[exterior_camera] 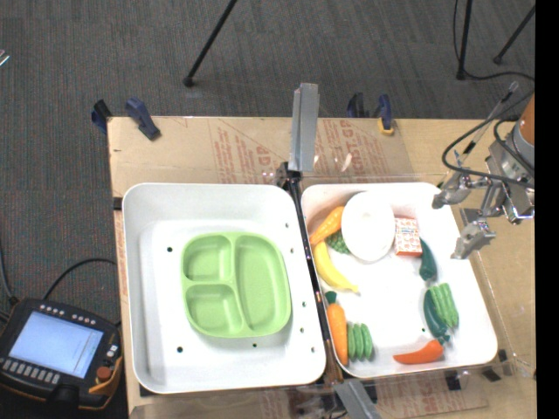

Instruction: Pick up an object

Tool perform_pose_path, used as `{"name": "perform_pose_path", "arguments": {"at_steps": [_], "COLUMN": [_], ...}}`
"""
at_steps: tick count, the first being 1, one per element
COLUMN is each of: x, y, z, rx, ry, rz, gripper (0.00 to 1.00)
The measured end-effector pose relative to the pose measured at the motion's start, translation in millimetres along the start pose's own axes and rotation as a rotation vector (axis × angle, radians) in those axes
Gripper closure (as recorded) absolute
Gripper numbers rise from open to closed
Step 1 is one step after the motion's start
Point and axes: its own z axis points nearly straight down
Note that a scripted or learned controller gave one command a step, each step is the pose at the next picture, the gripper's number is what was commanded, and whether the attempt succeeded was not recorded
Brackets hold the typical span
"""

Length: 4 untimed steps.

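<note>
My gripper hangs over the right rim of the right bin, its two fingers spread open with nothing between them. Just left of it lie a small red and white box and a dark green cucumber. A white round plate rests at the bin's back, with a banana and an orange piece to its left. Along the front lie a carrot, a green pea pod, another green pod and an orange-red pepper.
The left bin holds a light green divided tray. A grey upright post stands behind the bins' shared edge. Blue clamps grip the bench's back edge. A teach pendant lies at the lower left.
</note>
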Motion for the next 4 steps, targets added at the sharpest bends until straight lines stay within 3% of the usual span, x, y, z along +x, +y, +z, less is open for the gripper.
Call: {"name": "perform_pose_path", "arguments": {"at_steps": [1, 2, 3, 4], "x": [40, -19, 38, 35], "y": [-6, 10, -26, -23], "z": [146, 193, 195, 185], "rx": [-0.007, 0.001, 0.0, -0.001], "ry": [0.016, -0.006, 0.001, -0.003], "rz": [-0.12, -0.105, -0.18, -0.189], "gripper": [0.0, 0.0, 0.0, 1.0]}}
